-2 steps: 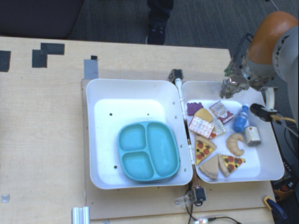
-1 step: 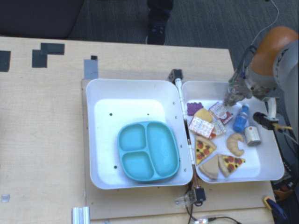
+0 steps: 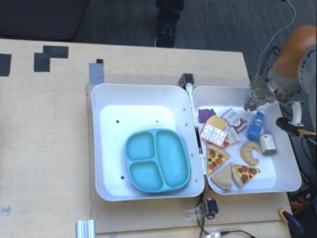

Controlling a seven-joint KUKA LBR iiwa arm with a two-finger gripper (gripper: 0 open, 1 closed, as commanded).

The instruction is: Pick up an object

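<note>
Right now my claw [image 3: 253,102] hangs at the upper right of the frame, over the back edge of the right white bin [image 3: 285,182]; whether it is spread or pressed together, I cannot tell. Just below it stands a small blue plastic bottle [image 3: 255,127], with a silver can [image 3: 268,144] and a tan croissant [image 3: 250,153] lower still. Left of the bottle crowd a red-and-white carton [image 3: 234,120], a purple toy [image 3: 206,115] and pizza slices [image 3: 216,158]. A teal divided plate [image 3: 157,159] lies in the left bin [image 3: 106,143].
</note>
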